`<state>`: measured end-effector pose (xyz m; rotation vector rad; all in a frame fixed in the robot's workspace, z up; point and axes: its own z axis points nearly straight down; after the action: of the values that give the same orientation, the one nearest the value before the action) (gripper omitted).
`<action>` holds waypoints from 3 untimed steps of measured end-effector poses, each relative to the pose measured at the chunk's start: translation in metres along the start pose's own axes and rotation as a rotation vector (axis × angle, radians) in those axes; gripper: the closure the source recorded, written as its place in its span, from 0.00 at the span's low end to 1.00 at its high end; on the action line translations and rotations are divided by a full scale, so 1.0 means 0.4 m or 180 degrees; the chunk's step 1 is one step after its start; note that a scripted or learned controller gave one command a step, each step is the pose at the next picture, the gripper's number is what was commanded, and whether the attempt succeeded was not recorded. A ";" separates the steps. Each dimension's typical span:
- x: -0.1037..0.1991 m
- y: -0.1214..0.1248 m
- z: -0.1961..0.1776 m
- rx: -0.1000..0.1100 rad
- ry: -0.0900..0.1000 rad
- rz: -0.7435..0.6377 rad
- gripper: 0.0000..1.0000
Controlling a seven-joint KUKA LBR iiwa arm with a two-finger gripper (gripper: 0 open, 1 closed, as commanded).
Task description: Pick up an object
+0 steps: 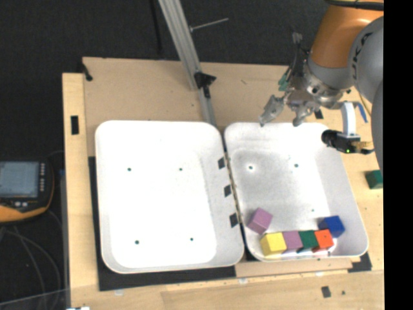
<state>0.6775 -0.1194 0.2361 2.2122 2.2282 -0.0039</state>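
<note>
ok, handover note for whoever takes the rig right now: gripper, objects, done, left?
Gripper: open, holding nothing, raised over the far edge of the right bin.
Objects: all at the near end of the right bin. Purple block sits apart, tilted; along the near wall a row of yellow block, light purple block, green block and orange block; blue block just behind the orange one.
Done: nothing picked yet.
Left: travel to the near end, descend, close on one block, lift. The lone purple block looks easiest to judge.
</note>
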 end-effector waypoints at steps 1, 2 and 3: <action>0.000 0.000 0.000 0.0001 0.0000 -0.0003 0.00; 0.000 0.000 0.000 0.0001 0.0000 -0.0005 0.00; 0.000 0.000 0.000 0.0002 0.0000 -0.0007 0.00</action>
<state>0.6774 -0.1194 0.2360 2.2101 2.2309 -0.0046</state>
